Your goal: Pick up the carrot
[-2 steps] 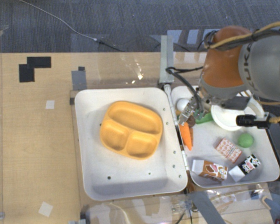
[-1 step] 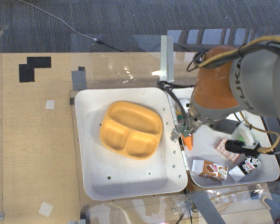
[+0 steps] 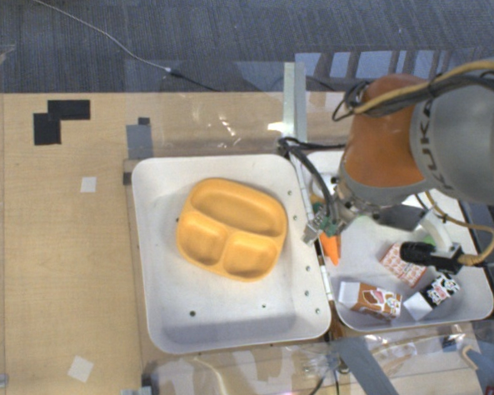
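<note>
A small brown carton (image 3: 377,301) lies at the near edge of the right bin (image 3: 479,303), beside a white packet (image 3: 349,292) and a black-and-white box (image 3: 441,290). The carrot (image 3: 330,247) sits at that bin's left wall, just under the gripper (image 3: 322,224); whether the gripper is grasping it I cannot tell. The grey arm (image 3: 444,143) hangs over the bin. A yellow divided tray (image 3: 230,228) rests in the left bin (image 3: 167,323).

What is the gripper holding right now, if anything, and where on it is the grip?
It cannot be told. The gripper sits right above the carrot at the right bin's left edge, but the wrist hides the contact.
</note>
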